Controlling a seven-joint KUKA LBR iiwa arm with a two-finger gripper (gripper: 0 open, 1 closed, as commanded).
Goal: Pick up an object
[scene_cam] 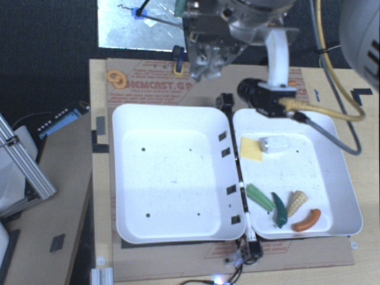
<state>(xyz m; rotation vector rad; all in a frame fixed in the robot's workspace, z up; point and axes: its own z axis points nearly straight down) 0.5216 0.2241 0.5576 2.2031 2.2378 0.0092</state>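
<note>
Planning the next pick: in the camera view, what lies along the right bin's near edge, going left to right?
Light green piece → dark green piece → corn-like cone → orange sausage.

Orange ring (pixel 116 79) on cardboard sheet (pixel 148 81); foil sheet (pixel 127 16) behind.

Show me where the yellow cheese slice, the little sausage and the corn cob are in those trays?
yellow cheese slice (pixel 251 149), camera view, middle of its flat face.
sausage (pixel 306 220), camera view, middle of its curved body.
corn cob (pixel 296 202), camera view, middle of its kernelled side.
</note>
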